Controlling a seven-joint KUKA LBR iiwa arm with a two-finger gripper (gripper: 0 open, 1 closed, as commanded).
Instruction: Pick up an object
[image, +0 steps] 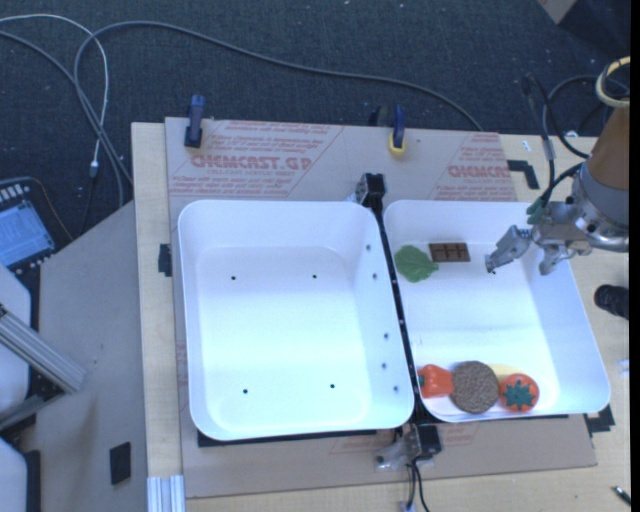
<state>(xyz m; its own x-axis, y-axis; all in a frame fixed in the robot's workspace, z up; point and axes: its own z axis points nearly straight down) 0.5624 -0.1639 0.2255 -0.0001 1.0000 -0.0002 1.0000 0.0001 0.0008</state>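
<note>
My gripper (524, 256) hangs over the far right part of the right bin (560, 330), open, with nothing between its fingers. To its left lie a brown chocolate bar (449, 252) and a green leafy piece (414, 264) near the bin's back left corner. Along the front wall of the same bin sit a small red-orange piece (434, 380), a round brown cookie-like disc (474, 387) and a red tomato with a green top (518, 392). A bit of yellow shows behind the disc.
The left bin (190, 300) stands beside the right one, joined by a black clamp (372, 187) at the back and another at the front. Cardboard lies behind both bins, held by blue and yellow clips.
</note>
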